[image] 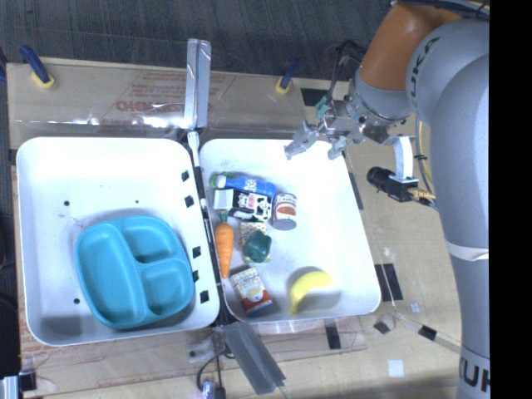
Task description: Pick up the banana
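Note:
The yellow banana (309, 288) lies in the near right corner of the right bin (353, 214), apart from the other items. My gripper (317, 148) hangs over the far edge of that bin, well behind the banana. Its two fingers are spread open with nothing between them.
In the right bin's left half lie a blue and white carton (247, 196), a small can (285, 210), a green object (258, 246), an orange carrot (224, 249) and a small red-labelled box (251, 291). The left bin (50, 181) holds a blue divided tray (133, 268).

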Controlling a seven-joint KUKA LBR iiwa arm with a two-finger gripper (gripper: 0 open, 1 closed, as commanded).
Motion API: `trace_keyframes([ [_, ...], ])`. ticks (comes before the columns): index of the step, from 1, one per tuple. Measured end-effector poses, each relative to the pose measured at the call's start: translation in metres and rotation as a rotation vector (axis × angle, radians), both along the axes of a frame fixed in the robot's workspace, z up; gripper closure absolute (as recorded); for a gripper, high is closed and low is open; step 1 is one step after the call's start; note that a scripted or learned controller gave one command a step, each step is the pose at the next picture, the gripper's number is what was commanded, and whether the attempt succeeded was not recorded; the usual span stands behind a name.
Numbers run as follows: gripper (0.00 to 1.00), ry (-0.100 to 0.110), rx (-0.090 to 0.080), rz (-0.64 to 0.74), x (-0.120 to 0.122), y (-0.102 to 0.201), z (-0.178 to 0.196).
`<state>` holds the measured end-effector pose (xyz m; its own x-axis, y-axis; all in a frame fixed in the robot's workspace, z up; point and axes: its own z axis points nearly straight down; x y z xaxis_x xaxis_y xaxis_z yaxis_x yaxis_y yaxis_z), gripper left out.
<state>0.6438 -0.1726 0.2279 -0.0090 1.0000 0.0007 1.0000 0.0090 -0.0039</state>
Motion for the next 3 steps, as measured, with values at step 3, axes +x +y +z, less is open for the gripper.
trace_keyframes([
  [3, 0.0, -0.005, 0.001, 0.837, -0.165, -0.028, -0.135],
])
